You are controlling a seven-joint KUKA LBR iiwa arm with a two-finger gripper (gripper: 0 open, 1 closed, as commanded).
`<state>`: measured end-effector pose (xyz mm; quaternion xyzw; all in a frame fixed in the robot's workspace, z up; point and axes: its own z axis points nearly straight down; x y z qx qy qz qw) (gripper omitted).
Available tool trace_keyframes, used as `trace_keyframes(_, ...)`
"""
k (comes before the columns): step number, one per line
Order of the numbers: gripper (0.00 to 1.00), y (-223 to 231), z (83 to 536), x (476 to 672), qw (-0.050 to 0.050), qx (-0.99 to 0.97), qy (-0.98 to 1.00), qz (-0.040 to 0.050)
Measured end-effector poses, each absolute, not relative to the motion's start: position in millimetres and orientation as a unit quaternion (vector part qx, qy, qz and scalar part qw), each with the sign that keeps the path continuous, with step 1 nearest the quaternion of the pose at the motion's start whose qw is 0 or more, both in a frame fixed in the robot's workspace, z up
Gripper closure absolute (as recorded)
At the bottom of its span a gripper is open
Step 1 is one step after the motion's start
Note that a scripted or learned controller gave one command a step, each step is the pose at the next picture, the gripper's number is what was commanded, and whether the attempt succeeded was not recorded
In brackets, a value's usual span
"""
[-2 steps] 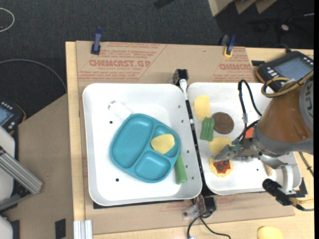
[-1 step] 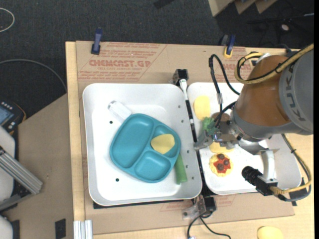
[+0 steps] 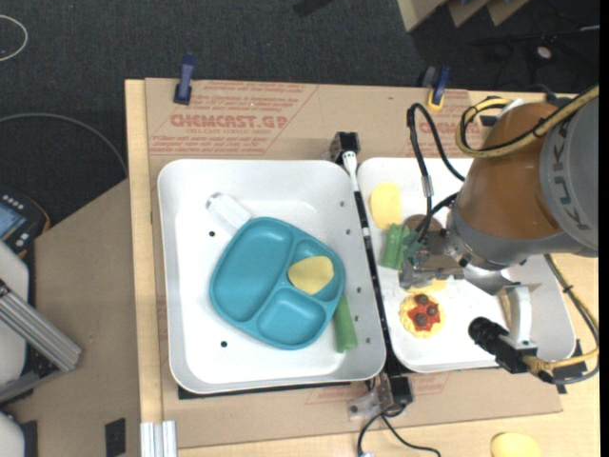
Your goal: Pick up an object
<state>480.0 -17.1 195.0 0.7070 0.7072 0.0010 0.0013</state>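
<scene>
Camera view puts the gripper (image 3: 416,267) low over the right bin (image 3: 547,336), right at a green block (image 3: 395,246) near that bin's left wall; whether its tips are spread or pressed together I cannot tell, since the wrist covers them. That green piece looks like the likeliest target: small, light, probably rigid toy plastic, best pinched across its narrow sides. One yellow round piece (image 3: 385,204) lies just beyond it toward the far edge, smooth and likely to slip. One small pizza-like toy (image 3: 422,314) lies nearer the front edge, flat and hard to get under. In the left bin (image 3: 181,284) sits one teal divided plate (image 3: 271,281) carrying one yellow chip-shaped piece (image 3: 311,273), with one green stick (image 3: 343,327) by the right wall and one clear piece (image 3: 226,209) toward the far-left corner.
</scene>
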Motion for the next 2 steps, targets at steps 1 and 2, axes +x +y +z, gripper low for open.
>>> trace_keyframes(1, 1.0, -156.7, 215.3, 478.0, 0.005, 0.712, 0.702, -0.0018)
trace_keyframes(2, 1.0, -223.1, 84.5, 531.1, 0.001, 0.709, 0.705, -0.0019)
